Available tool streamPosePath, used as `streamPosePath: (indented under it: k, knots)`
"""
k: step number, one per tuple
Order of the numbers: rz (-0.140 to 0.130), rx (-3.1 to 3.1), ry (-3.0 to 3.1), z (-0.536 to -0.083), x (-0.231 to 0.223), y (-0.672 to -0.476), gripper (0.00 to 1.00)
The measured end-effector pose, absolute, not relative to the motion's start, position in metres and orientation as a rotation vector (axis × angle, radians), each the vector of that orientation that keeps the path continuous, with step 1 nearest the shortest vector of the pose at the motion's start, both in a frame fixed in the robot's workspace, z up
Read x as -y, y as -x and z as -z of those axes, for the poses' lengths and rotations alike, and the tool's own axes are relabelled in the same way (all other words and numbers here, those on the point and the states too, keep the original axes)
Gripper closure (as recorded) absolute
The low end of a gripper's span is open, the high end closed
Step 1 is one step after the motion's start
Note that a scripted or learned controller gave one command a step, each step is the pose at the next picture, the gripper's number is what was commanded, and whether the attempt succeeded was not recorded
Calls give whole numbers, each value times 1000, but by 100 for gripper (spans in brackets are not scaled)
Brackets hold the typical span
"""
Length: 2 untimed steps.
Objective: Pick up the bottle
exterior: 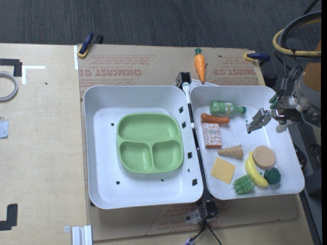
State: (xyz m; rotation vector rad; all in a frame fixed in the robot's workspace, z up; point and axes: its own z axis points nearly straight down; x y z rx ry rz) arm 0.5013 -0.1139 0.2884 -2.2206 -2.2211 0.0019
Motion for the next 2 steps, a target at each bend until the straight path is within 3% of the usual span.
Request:
streamPosePath:
  k: [1,2]
  knots:
    - [-3,2221,2222,-298,114,-502,100]
    - [-1,2344,2092,-266,185,-478,100]
